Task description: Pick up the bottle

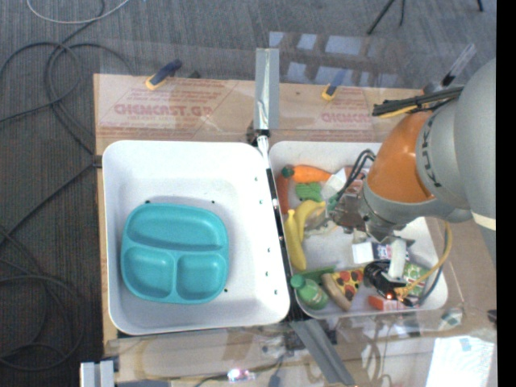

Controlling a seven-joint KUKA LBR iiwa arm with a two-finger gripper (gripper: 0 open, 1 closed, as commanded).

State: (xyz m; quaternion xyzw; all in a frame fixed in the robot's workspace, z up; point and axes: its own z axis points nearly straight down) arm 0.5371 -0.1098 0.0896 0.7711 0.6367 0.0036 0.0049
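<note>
Tool low in the right bin's clutter

The tool [379, 248] sits amid toy food (grip state unreadable); the bottle [310, 290], green, lies at the bin's [278, 216] front-left corner beside a banana [297, 232] and pizza slice [345, 282], so a grab could catch neighbours instead.

Left bin [113, 216] holding teal divided tray [175, 252]. Right bin [431, 297] crowded: banana [297, 230], carrot [310, 173], green bottle [310, 292], pizza slice [347, 282]. Arm [419, 168] low over right bin, gripper [379, 244] among the clutter.
</note>
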